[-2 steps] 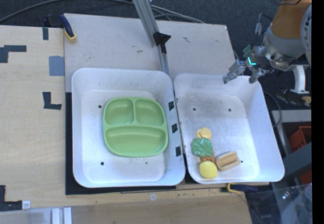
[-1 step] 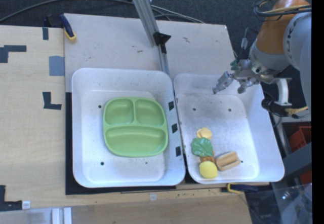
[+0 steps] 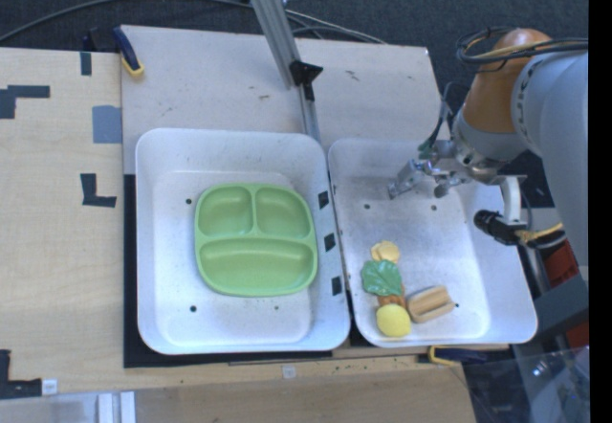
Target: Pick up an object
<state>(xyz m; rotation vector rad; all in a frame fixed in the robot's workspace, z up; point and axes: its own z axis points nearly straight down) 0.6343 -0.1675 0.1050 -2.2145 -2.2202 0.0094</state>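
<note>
In the right bin several small toy foods lie near the front: a pale yellow piece, a green leafy piece on an orange stub, a yellow ball and a tan bun-like piece. My gripper hovers over the bin's back part, well behind those objects, with its metal fingers pointing left and nothing seen between them. The grey arm with its orange band comes in from the right.
The left bin holds a green three-compartment plate. A slanted metal pole runs down to the bins' shared back corner. A blue and yellow clamp sits at the bench's back left. Cables trail behind the bench.
</note>
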